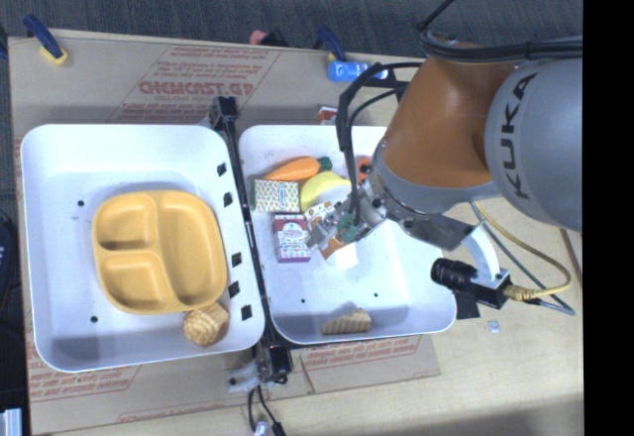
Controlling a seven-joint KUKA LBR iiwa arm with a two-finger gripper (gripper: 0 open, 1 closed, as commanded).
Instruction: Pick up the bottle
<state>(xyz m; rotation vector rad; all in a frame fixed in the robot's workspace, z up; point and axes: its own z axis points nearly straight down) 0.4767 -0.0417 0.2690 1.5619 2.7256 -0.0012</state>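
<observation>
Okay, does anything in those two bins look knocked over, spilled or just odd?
Nothing looks spilled or broken. The right bin holds a loose jumble beside the gripper: a carrot, a yellow fruit and small cartons lying at mixed angles. In the left bin, the yellow divided plate sits flat.

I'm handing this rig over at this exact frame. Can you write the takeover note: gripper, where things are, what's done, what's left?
Gripper: low in the right bin, over the cluster of items; finger state unreadable.
Right bin: carrot, yellow fruit, small green box, dark red box, tan piece near the front wall.
Left bin: yellow divided plate, round tan item.
Bottle: I cannot pick it out; possibly under the wrist.
Done: nothing confirmed.
Left: grasp and lift the bottle.
</observation>
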